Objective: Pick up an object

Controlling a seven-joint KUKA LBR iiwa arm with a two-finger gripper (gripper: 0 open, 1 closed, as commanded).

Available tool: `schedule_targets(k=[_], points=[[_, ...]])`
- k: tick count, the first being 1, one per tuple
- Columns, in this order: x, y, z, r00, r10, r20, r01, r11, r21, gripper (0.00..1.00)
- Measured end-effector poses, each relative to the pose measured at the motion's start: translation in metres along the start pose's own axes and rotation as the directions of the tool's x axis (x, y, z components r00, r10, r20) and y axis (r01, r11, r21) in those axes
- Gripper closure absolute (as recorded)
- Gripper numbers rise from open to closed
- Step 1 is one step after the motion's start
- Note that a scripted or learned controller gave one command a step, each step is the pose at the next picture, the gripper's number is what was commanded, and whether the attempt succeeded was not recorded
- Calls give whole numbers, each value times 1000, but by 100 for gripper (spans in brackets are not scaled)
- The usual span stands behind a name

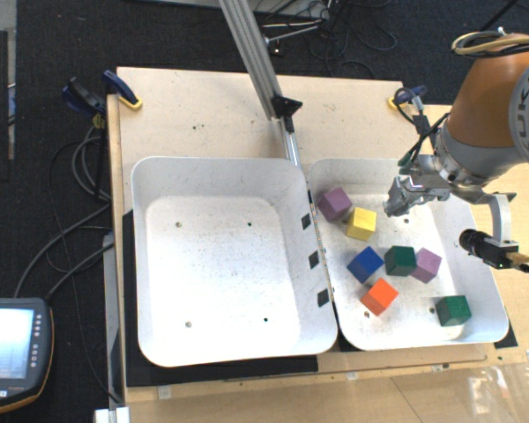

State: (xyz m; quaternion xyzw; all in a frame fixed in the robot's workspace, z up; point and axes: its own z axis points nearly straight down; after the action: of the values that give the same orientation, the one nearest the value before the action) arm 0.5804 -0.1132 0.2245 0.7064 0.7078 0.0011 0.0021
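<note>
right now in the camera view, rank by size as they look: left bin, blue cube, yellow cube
1. left bin, by far the largest
2. blue cube
3. yellow cube
The two cubes look nearly alike, so their order is unsure.

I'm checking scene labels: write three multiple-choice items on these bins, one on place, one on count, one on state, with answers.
1. Which bin holds the blocks?
A. left bin
B. right bin
C. both

2. How many green blocks are there?
A. one
B. two
C. three

3. The orange block is
A. in the gripper
B. lying on the bin floor
C. stacked on another block

Answers: 1 B, all blocks lie in the right bin. 2 B, one green block mid-bin, another near the corner. 3 B, the orange block lies apart from the gripper.
</note>
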Motion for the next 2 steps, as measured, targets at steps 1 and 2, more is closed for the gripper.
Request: schedule_targets(k=[1,2], points=[[54,-15,-12,1000,-6,-3,6,1000,3,100],[116,-28,-8,1000,-7,-4,7,1000,6,100]])
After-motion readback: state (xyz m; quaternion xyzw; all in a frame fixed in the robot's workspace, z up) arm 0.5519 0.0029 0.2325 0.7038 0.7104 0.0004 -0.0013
